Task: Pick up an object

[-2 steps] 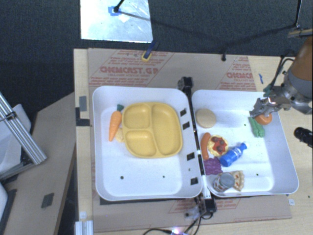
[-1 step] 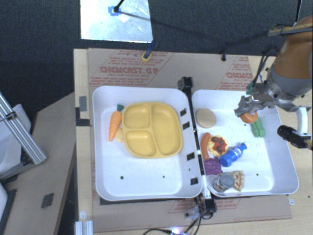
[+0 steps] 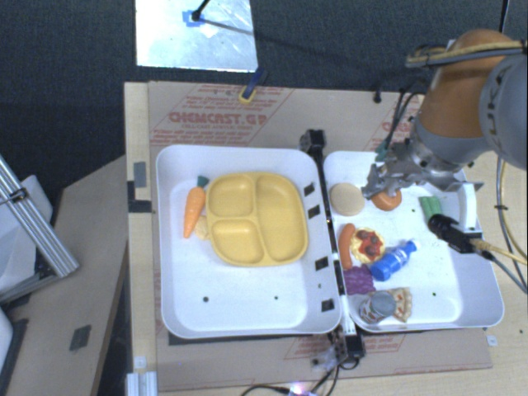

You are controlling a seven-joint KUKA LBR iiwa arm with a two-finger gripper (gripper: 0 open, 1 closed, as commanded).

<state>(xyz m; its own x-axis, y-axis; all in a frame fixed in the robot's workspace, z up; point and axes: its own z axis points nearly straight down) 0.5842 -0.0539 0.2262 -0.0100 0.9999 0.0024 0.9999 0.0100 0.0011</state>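
The gripper hangs low in the right bin, directly over an orange-red toy peeking out at its six o'clock. A tan bun lies just beside at nine o'clock. I cannot tell how wide it is set, nor whether it grips anything.

smooth glossy white plastic bins, a matt yellow plastic divided tray, printed brown cardboard sheet beneath, a shiny blue plastic bottle.

Both bins were white, the left one bearing a yellow sectioned tray and an orange carrot with a green top. In the right bin lay a blue bottle, a purple piece, a green block and a tan round. The arm was grey and orange.
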